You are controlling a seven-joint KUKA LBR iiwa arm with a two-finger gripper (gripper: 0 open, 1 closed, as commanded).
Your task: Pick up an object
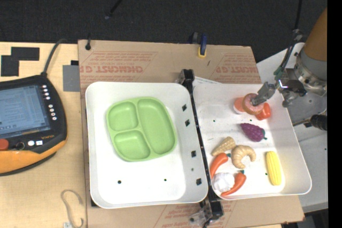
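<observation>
**Hand low over the right bin, toy food counted**

Roughly at the right edge of the frame we see the arm [315,56] reaching in, its hand [265,92] down over the upper part of the right bin [299,179]. One dark finger [263,94] lies against a round pink-and-red toy [252,105]; we cannot tell how far the hand is open, nor whether it has hold of anything.

We count two white bins on the worktop [69,168]. The left bin [101,179], at centre frame, holds one green divided plate [141,128] with three compartments.

The right bin holds the toys. Besides the pink-and-red one near the top, we count:
- one purple grape bunch [252,132] just below it;
- one corn cob [223,145] and one tan croissant [243,155], touching, at the bin's middle;
- one yellow piece [273,167] toward the lower right, apart from the others;
- two orange-red carrot-like pieces [218,163], one at the bin's left wall and one lower, lying by a white item [224,181] in the lower left corner.

At the left edge of the frame sits one control pendant [26,120] with a lit screen. One blue-and-yellow clamp [202,44] grips the cardboard at top centre.
</observation>
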